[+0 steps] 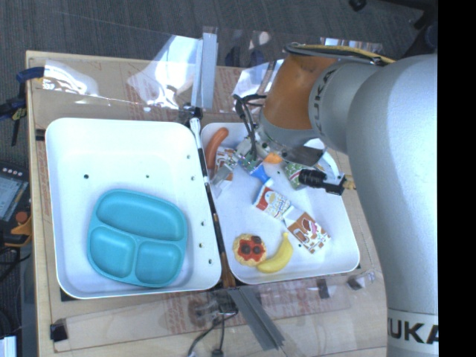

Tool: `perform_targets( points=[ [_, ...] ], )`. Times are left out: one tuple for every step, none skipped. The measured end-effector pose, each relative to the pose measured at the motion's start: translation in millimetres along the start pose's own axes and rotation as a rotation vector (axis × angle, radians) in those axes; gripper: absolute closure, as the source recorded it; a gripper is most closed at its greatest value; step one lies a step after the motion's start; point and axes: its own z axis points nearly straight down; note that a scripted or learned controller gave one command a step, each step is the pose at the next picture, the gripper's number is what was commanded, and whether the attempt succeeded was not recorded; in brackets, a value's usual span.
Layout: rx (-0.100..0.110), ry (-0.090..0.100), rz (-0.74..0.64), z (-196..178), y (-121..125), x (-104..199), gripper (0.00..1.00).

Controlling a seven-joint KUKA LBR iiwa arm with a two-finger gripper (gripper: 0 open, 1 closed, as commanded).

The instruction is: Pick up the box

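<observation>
Two small cartons lie in the right bin (pixel 338 255): a red and white box (pixel 274 201) near the middle and a brown and red box (pixel 307 231) to its lower right. A third small printed box (pixel 227 159) sits at the bin's upper left, beside a red sausage (pixel 215 143). My gripper (pixel 249 152) is low over the bin's upper part, just right of that third box and above the other two. The grey arm with its orange band (pixel 294 99) hides the bin's far right corner.
A banana (pixel 277 256) and a round pizza-like toy (pixel 249 249) lie at the right bin's front. Small blue (pixel 259 172), orange (pixel 274 157) and green (pixel 294 174) items crowd under the wrist. The left bin (pixel 67 147) holds a blue divided plate (pixel 138 236).
</observation>
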Motion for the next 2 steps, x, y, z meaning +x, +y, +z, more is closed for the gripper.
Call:
perform_targets(
  points=[
    [-0.008, -0.006, -0.119, -2, -52, 41, 0.0],
    [0.011, 0.023, -0.237, -6, -115, 87, 0.0]
  ],
)
